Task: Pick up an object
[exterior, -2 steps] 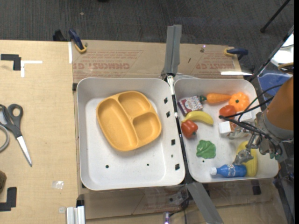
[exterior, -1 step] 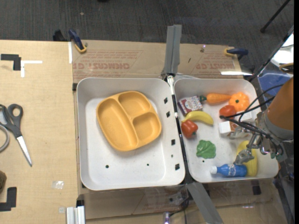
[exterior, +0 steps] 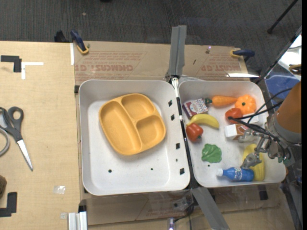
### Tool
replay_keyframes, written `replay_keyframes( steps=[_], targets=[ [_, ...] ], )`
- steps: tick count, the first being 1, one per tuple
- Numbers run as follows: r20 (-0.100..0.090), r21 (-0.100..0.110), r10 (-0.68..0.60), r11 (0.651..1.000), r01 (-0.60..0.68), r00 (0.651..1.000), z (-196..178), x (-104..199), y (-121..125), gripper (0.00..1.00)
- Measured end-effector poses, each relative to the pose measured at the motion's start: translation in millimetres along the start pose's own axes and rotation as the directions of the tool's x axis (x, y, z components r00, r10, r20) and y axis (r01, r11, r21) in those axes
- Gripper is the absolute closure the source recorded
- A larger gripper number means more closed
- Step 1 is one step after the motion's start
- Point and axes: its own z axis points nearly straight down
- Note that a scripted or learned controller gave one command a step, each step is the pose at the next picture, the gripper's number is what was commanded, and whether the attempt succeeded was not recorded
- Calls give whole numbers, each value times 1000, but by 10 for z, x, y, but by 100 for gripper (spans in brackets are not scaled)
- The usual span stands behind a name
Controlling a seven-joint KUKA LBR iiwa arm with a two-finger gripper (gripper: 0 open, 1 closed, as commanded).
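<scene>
Gripper (exterior: 251, 158) sits over the yellow corn (exterior: 254, 164), jaws' state I can't tell; looks like light, stiff plastic, grab across its middle.

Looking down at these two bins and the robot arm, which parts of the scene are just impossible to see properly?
- End effector, camera view: its tip is small among cables, so open or shut is unclear.
- Yellow item: partly covered by the end effector; what it is stays unclear.
- Red packet: print too small to read.
- Arm: cut off by the right edge.
- Scissors: one handle is cut off by the left edge.
</scene>
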Motion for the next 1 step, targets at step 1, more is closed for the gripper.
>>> replay_keyframes(
  steps=[1],
  targets=[
    [0,0,2,1000,-2,1000,4,16,61,0]
  ],
)
